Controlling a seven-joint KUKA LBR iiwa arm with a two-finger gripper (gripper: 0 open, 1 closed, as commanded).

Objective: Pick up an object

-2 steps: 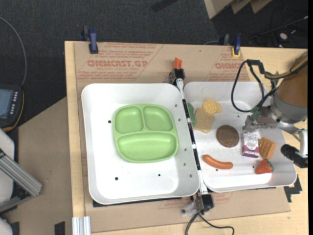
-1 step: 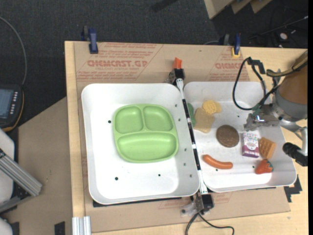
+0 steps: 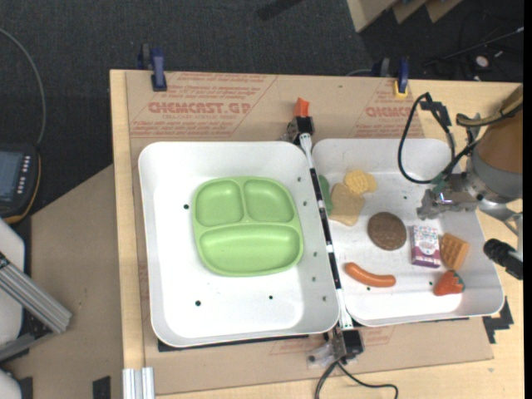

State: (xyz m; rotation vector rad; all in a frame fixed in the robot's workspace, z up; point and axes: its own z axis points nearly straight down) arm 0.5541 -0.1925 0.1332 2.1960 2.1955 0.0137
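So the left bin (image 3: 166, 248) just has the green plate (image 3: 247, 225); the food's all in the right bin (image 3: 478, 302). My gripper (image 3: 438, 199) hovers over the little carton (image 3: 426, 245). Can't tell how wide I'm open. I'd centre on it and drop straight, avoiding the waffle (image 3: 455, 250).

Glossy green plastic plate (image 3: 247, 226) in smooth white plastic bin (image 3: 166, 223); bench (image 3: 208, 106) matt brown board.

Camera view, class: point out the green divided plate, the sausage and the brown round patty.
green divided plate (image 3: 247, 250): camera view, on its large lower compartment.
sausage (image 3: 370, 276): camera view, on the middle of its length.
brown round patty (image 3: 387, 231): camera view, on the centre of its top face.
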